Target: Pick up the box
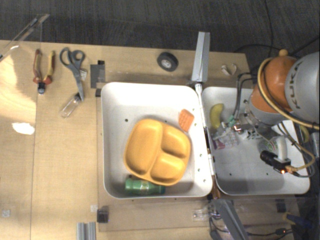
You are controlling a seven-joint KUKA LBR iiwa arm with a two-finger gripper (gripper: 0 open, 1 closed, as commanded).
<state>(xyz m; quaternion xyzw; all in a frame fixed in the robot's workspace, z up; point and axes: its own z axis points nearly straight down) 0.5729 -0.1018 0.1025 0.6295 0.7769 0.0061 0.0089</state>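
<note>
- A grey KUKA arm [300, 84] with an orange band reaches in from the right and hangs over the right bin [250, 181], 1 of 2 shallow white bins set side by side on a wooden bench [50, 159].
- Its gripper [231, 129] sits low over the left part of that bin, amid cables and clear plastic parts; whether it is apart or together cannot be told.
- The box [186, 119], small and orange, lies in the left bin [112, 134] near its far right corner, just beside the yellow tray, well apart from the gripper.
- A yellow 3-compartment tray [157, 151] fills the middle of the left bin, turned at a slant.
- A green bottle [142, 186] lies on its side at the near wall, partly tucked under the tray's near edge.
- A yellowish banana-shaped item [216, 115] lies in the right bin by its left wall, close to the gripper.
- On the bench to the far left rest scissors [75, 66] and red-handled pliers [42, 69]; a roll of black tape [167, 61] lies beyond the left bin.
</note>
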